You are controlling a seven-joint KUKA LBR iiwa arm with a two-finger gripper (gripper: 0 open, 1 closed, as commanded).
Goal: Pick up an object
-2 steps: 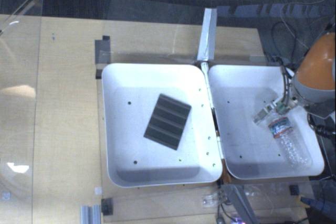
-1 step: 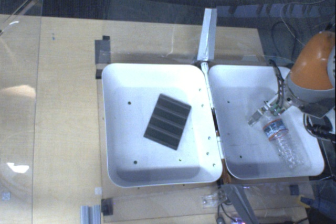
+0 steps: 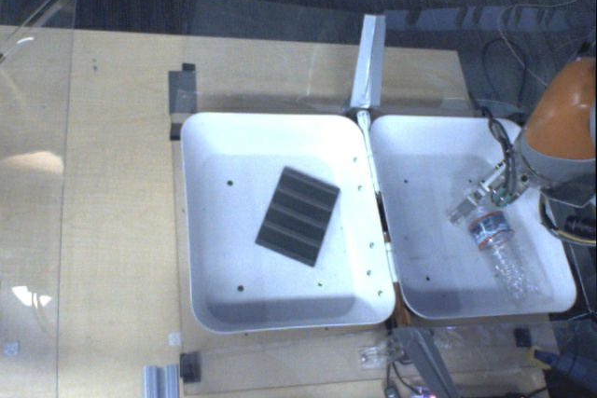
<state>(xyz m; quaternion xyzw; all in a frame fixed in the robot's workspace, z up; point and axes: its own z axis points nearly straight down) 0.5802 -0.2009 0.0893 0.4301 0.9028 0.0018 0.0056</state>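
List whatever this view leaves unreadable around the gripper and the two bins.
- Gripper: too small and cluttered by cables in the camera view to read its finger state.
- Clear plastic bottle: whether it is gripped is unclear; transparent body blurs into the right bin.
- Arm: cut off by the right edge.

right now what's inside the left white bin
A dark grey ridged rectangular block lies tilted on the floor of the left white bin. Whatever sits beneath the block is covered.

Both bins, the left bin (image 3: 210,200) and the right bin (image 3: 420,200), look like smooth, slightly glossy white plastic. The dark ribbed block (image 3: 298,215) looks matt. The bottle (image 3: 499,247) is clear, crinkled plastic. The bench (image 3: 103,200) shows pale wood grain under sheen
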